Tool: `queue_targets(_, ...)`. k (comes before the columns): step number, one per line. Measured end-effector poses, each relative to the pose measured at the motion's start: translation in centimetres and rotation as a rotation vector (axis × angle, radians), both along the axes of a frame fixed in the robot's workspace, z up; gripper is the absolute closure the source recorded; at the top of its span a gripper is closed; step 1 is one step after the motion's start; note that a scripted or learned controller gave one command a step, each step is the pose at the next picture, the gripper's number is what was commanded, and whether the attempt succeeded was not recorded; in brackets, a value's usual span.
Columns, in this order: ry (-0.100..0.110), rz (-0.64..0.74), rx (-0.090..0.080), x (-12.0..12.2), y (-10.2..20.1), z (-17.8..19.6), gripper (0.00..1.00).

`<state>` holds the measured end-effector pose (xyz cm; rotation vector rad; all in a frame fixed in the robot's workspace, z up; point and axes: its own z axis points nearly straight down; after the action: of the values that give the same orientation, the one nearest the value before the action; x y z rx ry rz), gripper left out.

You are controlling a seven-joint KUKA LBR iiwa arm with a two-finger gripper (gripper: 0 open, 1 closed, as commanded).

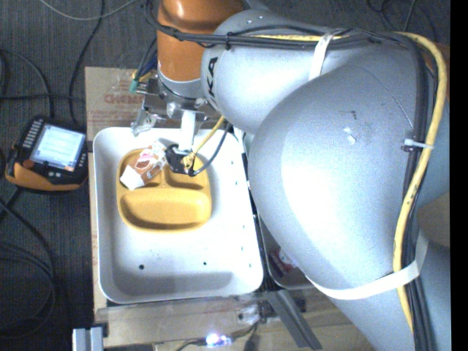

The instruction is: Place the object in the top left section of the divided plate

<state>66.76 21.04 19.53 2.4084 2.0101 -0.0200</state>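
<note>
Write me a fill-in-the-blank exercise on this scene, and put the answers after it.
1. The bin holding the divided plate is ____ in colour.
2. The small object lies in the plate's top ____ section.
3. The band above the arm's wrist is ____ in colour.
Missing words: white; left; orange.

Robotics lab: industrial arm (329,159) over white bin (175,273), teach pendant (47,154) and loose cables (80,17) on grey carpet (44,291).
</note>
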Motion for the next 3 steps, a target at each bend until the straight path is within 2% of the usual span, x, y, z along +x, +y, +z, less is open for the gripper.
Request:
queue_targets(1,-0.004,0.027,0.008,0.1,-5.9,8.3,0.0)
queue_targets(2,-0.006,-0.149,0.007,0.1,-1.4,23.0,0.0)
queue_targets(3,-0.006,-0.15,0.006,0.1,-1.5,23.0,0.0)
